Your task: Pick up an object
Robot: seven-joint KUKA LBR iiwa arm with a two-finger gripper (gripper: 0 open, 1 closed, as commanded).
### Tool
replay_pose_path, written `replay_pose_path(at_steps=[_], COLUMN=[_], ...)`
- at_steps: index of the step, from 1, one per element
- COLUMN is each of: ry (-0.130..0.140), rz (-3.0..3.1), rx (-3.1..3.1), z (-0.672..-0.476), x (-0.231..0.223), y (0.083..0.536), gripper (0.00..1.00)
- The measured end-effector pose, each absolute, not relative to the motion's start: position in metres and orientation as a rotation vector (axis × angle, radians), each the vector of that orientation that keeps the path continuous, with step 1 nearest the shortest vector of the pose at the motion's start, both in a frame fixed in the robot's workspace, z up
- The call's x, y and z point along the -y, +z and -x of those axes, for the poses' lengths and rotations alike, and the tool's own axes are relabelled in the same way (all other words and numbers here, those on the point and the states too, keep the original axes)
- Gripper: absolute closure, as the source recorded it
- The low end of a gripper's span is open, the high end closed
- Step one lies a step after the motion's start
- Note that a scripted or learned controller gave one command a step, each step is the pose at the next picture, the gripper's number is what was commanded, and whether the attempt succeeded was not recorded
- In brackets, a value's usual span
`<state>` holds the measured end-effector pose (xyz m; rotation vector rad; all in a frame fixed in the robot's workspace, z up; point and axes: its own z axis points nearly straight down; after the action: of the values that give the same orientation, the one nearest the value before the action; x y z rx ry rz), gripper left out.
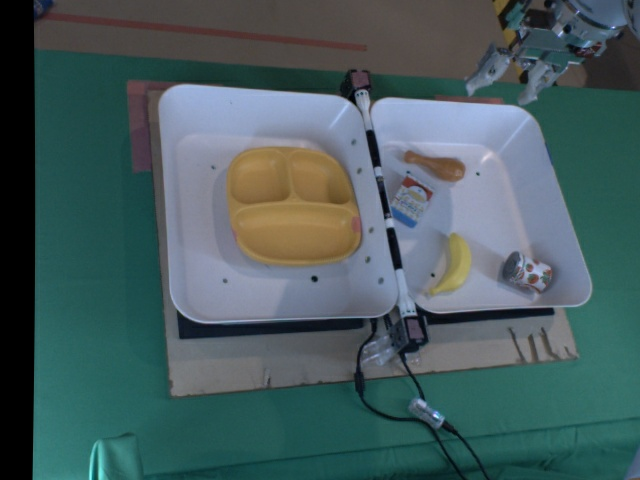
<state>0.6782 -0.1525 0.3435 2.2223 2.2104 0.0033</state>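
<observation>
Banana (452, 265) lies in the right bin (560, 218), well apart from the spread-open, unladen claw (510, 76).

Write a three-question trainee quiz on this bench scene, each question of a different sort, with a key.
1. True or false: the yellow divided plate lies in the same bin as the banana.
2. Which thing lies nearest the divider between the bins? A) drumstick B) small carton C) patterned cup
3. Fill in: the end effector hovers above the ____ bin's far edge, its fingers spread and holding nothing.

Key: 1 false; 2 B; 3 right
</observation>
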Motion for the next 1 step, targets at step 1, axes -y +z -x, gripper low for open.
replay_pose_path(at_steps=[1], ry=[0.001], rz=[-2.223], rx=[-2.206], z=[-0.6331], x=[0.1653], y=[0.2402], gripper=[0.00])
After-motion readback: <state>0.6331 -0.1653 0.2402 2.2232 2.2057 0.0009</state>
